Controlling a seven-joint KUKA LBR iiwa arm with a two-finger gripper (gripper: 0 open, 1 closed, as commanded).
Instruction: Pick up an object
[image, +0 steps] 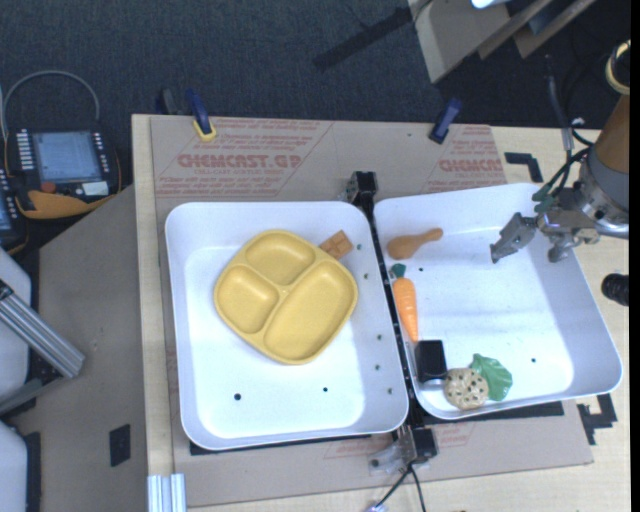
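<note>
We see the pincer hanging with fingers apart, gripping nothing, over the right bin. The carrot lies along that bin's left wall, a drumstick beyond it; the yellow plate sits in the left bin.

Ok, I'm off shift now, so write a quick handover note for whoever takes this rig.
Gripper: jaws open, holding nothing, over the right bin's upper right part.
Right bin: drumstick at upper left; carrot along the left wall; black block, cookie and green leafy piece near the front edge.
Left bin: yellow divided plate, small brown piece at its upper edge.
Done: nothing picked up.
Left: grasp and lift one object.
</note>
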